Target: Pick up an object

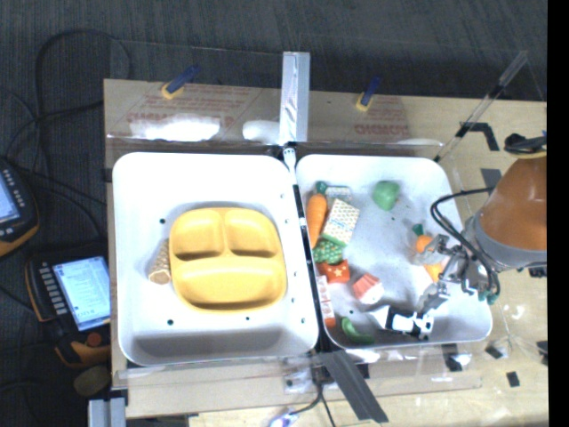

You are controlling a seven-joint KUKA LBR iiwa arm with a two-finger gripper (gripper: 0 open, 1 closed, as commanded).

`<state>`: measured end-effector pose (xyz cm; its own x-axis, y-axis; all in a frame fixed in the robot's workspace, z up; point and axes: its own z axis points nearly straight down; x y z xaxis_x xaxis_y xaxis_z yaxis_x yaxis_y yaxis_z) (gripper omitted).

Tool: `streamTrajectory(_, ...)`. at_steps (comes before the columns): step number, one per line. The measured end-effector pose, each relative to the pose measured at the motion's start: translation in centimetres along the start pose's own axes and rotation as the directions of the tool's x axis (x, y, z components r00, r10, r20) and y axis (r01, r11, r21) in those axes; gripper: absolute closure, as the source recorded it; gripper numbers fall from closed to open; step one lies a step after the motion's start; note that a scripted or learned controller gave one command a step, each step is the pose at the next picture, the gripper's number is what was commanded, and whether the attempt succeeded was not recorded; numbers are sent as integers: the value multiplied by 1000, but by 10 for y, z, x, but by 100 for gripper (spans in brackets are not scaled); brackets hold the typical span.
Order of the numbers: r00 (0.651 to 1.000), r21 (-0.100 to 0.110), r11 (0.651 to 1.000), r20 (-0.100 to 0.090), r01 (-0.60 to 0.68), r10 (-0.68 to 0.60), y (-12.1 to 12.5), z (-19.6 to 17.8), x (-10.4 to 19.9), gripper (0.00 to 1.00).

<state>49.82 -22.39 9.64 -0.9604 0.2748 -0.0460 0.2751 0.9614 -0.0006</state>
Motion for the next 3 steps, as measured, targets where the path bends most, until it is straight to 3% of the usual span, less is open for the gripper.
streamTrajectory(1,1000,-2,1000,-27,-14,14,58,5,-7,0)
streamTrajectory(2,952,-13,953,-41,302,-302,7,-19,-23,0)
streamTrajectory(3,973,-10,974,-37,227,-227,12,8,-38,0)
